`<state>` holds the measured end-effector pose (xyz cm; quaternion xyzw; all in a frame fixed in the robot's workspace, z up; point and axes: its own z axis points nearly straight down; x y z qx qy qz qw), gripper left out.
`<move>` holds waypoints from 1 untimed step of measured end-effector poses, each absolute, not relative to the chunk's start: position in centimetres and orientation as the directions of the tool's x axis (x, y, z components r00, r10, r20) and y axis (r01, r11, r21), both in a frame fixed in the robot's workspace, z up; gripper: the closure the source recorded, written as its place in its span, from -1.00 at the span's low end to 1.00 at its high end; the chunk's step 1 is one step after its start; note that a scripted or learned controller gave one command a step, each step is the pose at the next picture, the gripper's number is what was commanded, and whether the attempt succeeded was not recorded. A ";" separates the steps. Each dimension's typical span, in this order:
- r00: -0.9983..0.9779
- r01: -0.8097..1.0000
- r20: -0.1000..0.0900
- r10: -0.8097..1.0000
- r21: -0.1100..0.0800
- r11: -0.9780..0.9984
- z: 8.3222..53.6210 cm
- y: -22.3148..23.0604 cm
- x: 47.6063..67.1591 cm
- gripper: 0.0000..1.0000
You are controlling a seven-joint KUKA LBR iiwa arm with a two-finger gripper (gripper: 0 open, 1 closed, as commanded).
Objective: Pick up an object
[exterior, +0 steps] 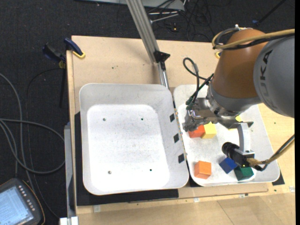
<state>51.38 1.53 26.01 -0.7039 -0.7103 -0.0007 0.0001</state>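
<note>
Camera view: slanted look down on the bench (117,55) and both bins.
Arm: the arm (253,74) comes in from the right and hangs over the right bin (206,150).
Gripper: the gripper (190,122) is low over the right bin's upper left part, near the wall it shares with the left bin (126,90).
Gripper opening: hidden by the wrist, so I cannot tell whether it is wide, narrow or holding anything.
Red-orange block (198,132): in the right bin, right at the gripper's lower edge and partly covered by it. Its long axis cannot be made out.
Yellow block (210,131): touching the red-orange block on its right side. It looks about cubic, with one corner turned toward the bin's near wall.
Orange cube (203,169): near the right bin's front wall, apart from the gripper, lying flat with no clear long axis.
Blue block (228,165): right of the orange cube, turned on the diagonal.
Green block (243,174): just beside the blue block, at the front right.
</note>
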 end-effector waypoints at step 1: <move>-0.008 1.000 0.001 1.000 -0.003 0.008 24.1 6.5 51.3 1.00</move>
